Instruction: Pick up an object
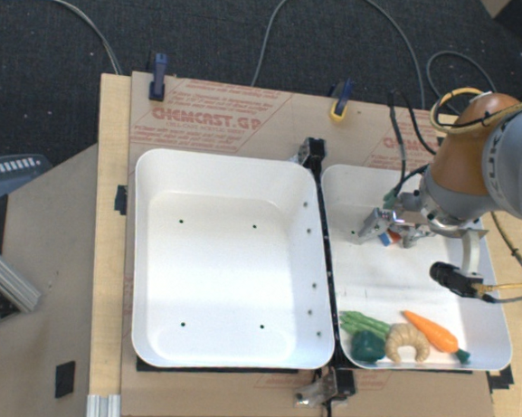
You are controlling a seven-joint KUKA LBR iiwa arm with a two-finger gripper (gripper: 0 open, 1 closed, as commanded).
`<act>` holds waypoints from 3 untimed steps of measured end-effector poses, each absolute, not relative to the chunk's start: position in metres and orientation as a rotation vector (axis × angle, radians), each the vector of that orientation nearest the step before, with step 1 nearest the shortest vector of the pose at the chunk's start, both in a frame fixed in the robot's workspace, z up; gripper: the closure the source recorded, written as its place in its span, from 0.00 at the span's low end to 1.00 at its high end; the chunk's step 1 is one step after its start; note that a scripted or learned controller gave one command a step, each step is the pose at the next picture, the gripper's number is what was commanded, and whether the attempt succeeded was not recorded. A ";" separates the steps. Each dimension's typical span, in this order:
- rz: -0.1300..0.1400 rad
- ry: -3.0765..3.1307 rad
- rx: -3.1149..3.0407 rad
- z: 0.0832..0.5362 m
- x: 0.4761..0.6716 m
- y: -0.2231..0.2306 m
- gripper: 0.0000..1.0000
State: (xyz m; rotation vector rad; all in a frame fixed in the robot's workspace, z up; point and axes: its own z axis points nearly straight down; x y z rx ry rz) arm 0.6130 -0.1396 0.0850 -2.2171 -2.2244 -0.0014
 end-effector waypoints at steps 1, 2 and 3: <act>0.001 -2.220 -2.224 0.084 0.648 -0.173 0.00; -0.001 -2.223 -2.220 0.085 0.627 -0.146 0.00; -0.002 -2.223 -2.223 0.108 0.638 -0.160 0.00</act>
